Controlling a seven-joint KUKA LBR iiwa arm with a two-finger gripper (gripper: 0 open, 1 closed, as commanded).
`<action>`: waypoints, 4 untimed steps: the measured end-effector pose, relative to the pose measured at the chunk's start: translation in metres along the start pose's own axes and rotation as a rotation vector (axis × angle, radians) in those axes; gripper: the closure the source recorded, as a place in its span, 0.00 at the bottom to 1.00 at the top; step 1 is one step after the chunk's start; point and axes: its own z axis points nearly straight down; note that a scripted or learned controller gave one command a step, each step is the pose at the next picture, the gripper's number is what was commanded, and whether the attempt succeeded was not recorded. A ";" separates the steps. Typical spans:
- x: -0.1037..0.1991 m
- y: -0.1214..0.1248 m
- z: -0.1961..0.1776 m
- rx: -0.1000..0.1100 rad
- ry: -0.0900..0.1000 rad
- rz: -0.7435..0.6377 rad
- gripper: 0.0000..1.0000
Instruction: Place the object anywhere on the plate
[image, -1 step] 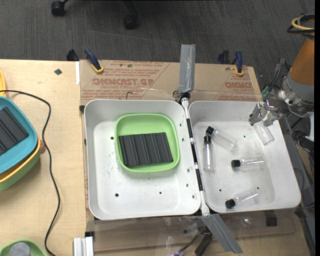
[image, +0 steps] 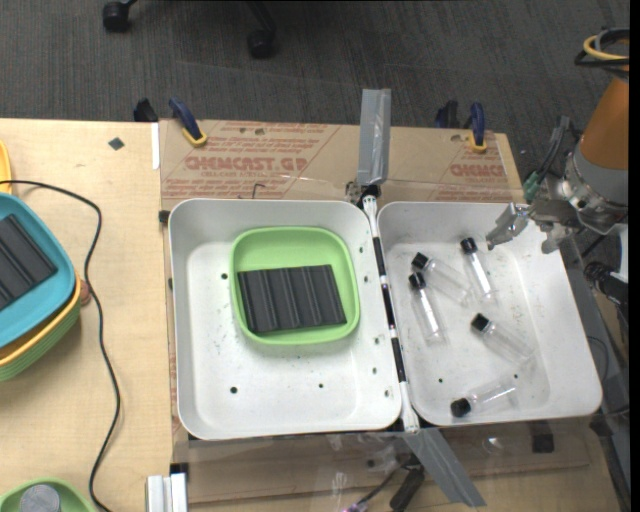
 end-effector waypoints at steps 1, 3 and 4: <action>-0.008 -0.027 -0.055 0.002 -0.002 0.229 0.00; -0.047 -0.064 -0.100 0.002 -0.002 0.413 0.00; -0.041 -0.072 -0.127 0.002 -0.003 0.570 0.00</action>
